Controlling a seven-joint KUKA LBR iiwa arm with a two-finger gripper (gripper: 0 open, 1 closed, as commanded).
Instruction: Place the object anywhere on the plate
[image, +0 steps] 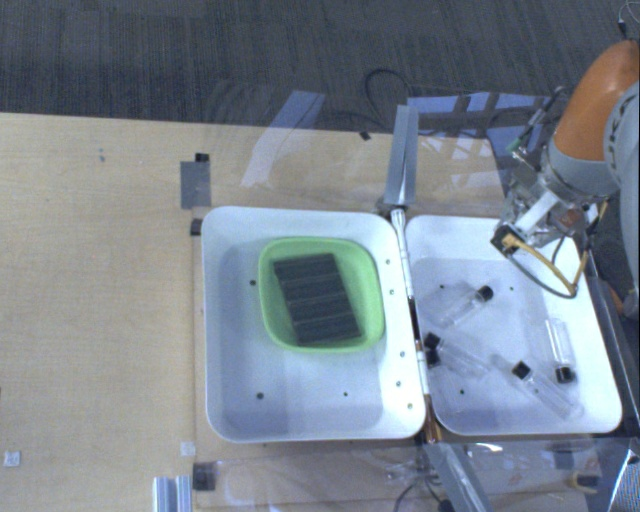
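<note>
A green square plate (372, 292) sits in the left white bin (300, 400), toward its back. A dark ribbed rectangular block (317, 298) lies flat on the plate, slightly turned. Several clear plastic tubes with black caps lie scattered in the right bin (600, 410): one (462, 305) near the middle, one (452, 356) by the left wall, one (543, 390) at the front and one (558, 343) at the right. My gripper (533, 198) hangs over the back right corner of the right bin, above the tubes and apart from them, with nothing seen in it.
A grey metal bar (403, 155) runs back from the seam between the bins. A small grey bracket (196, 182) sits on the wooden bench behind the left bin. The bench to the left is bare wood.
</note>
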